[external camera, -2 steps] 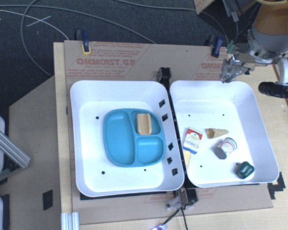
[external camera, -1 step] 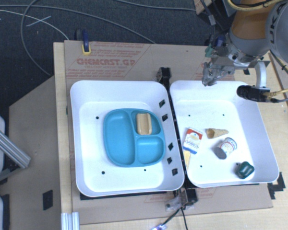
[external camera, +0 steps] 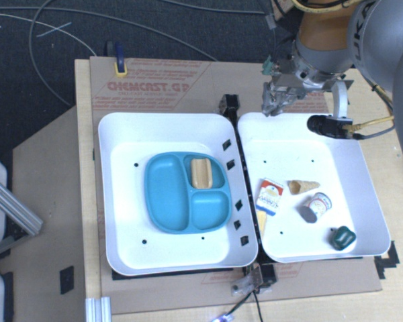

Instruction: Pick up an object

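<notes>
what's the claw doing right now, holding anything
claw: above the far edge of the right bin, nothing seen in it; open or closed cannot be told

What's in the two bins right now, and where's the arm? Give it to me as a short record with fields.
left bin: blue plastic divided plate with a tan block in its upper right compartment
right bin: small red, white and blue carton, tan cone, small grey and white can on its side, dark green cap-like piece
end effector: above the right bin's far left corner, nothing visible between its fingers
task state: no object picked up yet
</notes>
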You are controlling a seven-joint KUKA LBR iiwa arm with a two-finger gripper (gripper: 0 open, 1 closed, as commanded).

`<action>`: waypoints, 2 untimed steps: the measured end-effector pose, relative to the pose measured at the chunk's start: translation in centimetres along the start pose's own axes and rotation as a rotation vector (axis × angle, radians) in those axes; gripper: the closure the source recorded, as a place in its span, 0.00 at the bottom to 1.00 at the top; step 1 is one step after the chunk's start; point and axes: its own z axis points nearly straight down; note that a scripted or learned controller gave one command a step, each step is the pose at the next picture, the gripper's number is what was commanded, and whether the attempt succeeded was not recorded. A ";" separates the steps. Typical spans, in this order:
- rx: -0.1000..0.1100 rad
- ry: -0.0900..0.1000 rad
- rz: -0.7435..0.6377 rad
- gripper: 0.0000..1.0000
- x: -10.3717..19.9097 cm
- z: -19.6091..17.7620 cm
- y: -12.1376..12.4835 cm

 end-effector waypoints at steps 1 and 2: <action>0.000 0.000 0.000 1.00 5.5 -0.6 -0.1; 0.005 0.000 0.001 1.00 9.9 0.9 0.0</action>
